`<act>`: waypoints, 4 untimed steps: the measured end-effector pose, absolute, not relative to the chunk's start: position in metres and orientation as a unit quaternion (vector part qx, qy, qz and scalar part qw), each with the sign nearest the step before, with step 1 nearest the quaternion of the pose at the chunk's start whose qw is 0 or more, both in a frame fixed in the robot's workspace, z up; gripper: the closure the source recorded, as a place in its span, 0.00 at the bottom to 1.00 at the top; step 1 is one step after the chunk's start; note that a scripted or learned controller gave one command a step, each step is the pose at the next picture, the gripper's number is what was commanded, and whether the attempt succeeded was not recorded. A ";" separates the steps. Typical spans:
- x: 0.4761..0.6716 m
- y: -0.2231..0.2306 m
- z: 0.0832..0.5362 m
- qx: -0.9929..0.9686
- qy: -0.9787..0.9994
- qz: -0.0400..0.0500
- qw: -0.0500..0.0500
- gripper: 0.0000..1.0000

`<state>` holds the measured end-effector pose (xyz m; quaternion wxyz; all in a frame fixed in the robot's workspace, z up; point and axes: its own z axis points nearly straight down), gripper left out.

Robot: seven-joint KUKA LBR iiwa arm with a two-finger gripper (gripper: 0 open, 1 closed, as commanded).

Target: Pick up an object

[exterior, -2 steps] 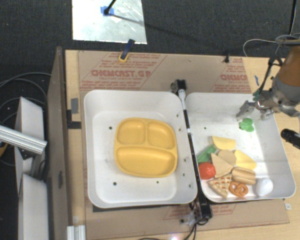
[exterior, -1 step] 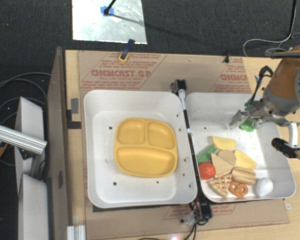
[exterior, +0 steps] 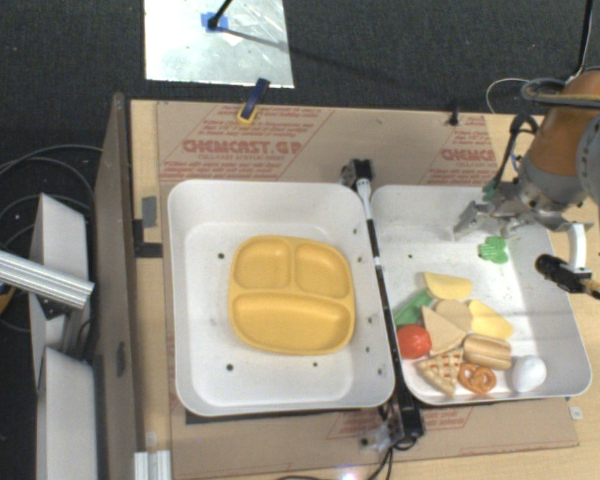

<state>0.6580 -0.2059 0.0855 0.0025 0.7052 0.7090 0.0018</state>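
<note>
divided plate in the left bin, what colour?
Yellow. The divided plate sits in the left bin; the camera view shows it plainly.

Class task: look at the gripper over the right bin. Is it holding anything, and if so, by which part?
It cannot be told. The gripper sits just above a small green object in the right bin, but no grip shows.

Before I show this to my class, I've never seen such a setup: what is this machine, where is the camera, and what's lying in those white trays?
It is one robot arm, grey with an orange band, reaching in from the right; a fixed camera looks down at a slant. Its claw hangs over the right bin, just above a small green piece. I see nothing between its fingers. That bin holds toy food: a tomato, cheese wedges, pizza, a pretzel, a hot dog and an egg. The left bin holds a yellow divided plate.
</note>
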 end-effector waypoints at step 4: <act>0.596 -0.206 0.105 0.707 0.707 0.000 0.000 0.00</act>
